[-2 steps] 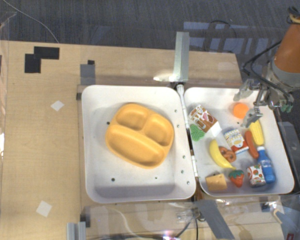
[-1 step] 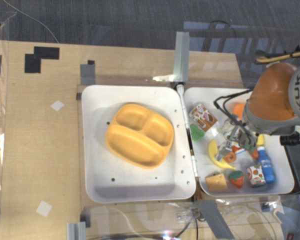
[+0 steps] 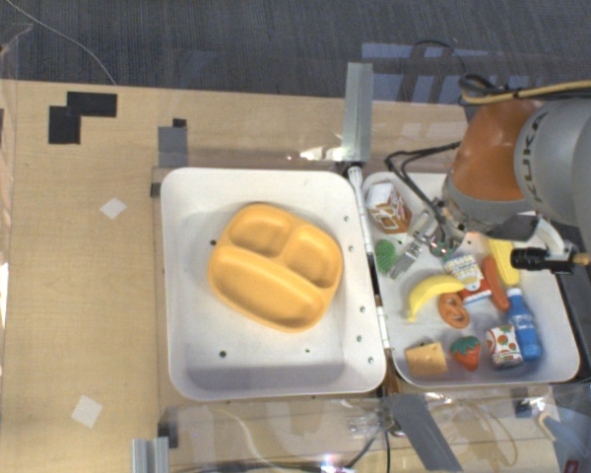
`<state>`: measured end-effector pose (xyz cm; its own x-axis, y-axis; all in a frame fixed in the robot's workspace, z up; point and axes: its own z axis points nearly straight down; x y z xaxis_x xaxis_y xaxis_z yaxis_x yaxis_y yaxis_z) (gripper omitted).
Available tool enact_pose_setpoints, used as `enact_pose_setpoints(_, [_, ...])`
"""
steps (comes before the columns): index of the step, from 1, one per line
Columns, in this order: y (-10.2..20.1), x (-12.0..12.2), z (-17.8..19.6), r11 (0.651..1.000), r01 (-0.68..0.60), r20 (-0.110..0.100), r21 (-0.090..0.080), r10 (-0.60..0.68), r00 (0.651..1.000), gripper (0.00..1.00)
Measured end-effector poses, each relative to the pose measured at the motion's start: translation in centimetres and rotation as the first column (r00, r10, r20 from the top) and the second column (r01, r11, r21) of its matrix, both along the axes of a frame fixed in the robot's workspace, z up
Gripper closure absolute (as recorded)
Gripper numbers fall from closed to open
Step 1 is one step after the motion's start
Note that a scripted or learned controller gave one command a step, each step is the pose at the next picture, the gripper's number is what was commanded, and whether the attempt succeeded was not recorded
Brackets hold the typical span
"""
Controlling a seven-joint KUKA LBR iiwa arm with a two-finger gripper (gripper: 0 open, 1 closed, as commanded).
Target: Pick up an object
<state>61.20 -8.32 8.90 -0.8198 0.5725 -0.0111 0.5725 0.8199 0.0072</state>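
Left bin (image 3: 192,363) holds a yellow tray (image 3: 276,266); right bin (image 3: 561,358) holds toy food; claw (image 3: 411,255) state unclear.

The arm (image 3: 561,156) is a thick, rounded grey tube with a smooth matte shell — a broad orange band (image 3: 488,156) wraps it above the wrist. Black cables (image 3: 414,180) loop out beside the band, and a yellowish cable runs along its top. The gripper (image 3: 414,249) is small, bare metal, silver-grey — with dark fittings.
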Motion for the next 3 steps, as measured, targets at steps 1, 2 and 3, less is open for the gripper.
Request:
enact_pose_setpoints(1, [-1.5, 4.4, -0.1, 0.981, 0.196, -0.006, 0.001, -0.196, 0.981, 0.00])
enact_pose_setpoints(2, [-2.9, 4.6, -0.1, 0.884, 0.468, -0.005, 0.003, -0.468, 0.884, 0.00])
enact_pose_setpoints(3, [-1.8, 3.5, -0.2, 0.631, 0.776, -0.011, 0.001, -0.776, 0.631, 0.00])
